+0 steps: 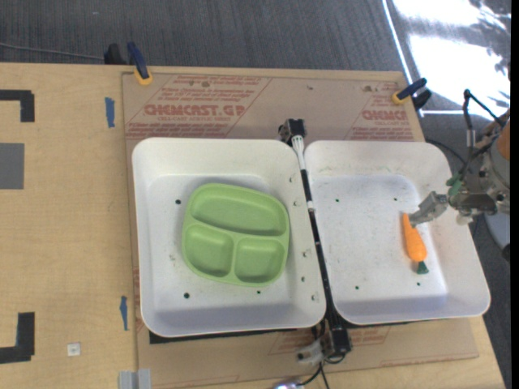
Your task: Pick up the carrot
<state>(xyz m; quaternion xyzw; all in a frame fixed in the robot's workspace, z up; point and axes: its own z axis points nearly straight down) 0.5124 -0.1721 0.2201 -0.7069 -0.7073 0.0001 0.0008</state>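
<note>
orange carrot (pixel 414 240) lying in right bin (pixel 381 294), gripper (pixel 427 209) just above its top end, finger state unclear. green plate (pixel 235 234) in left bin (pixel 162 290).

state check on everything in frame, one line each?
carrot: lying flat in the right bin, green end toward the camera, not gripped
hand: low over the right bin, just above the carrot's orange end
green plate: right side up in the left bin, its three compartments bare
right bin: holds the carrot
left bin: holds the green plate
</note>
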